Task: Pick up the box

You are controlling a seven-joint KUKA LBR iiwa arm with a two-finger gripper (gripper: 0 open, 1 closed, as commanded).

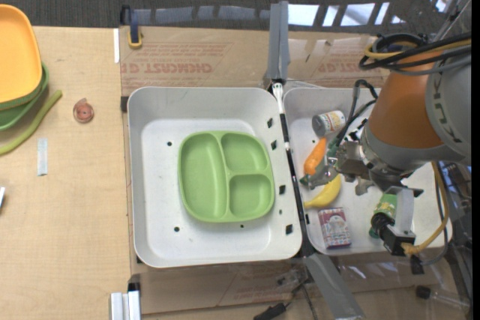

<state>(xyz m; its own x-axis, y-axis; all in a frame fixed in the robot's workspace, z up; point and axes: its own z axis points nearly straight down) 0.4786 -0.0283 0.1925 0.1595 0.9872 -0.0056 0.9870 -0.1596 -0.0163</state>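
A green divided tray lies in the left bin.

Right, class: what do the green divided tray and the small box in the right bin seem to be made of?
Green tray: likely moulded plastic, matte, with one even colour and rounded compartment walls. Box: probably printed cardboard, with flat faces, straight edges and a picture on top.

small flat box, pink-and-white printed face up, lying flat, near front edge of right bin, just below banana, untouched
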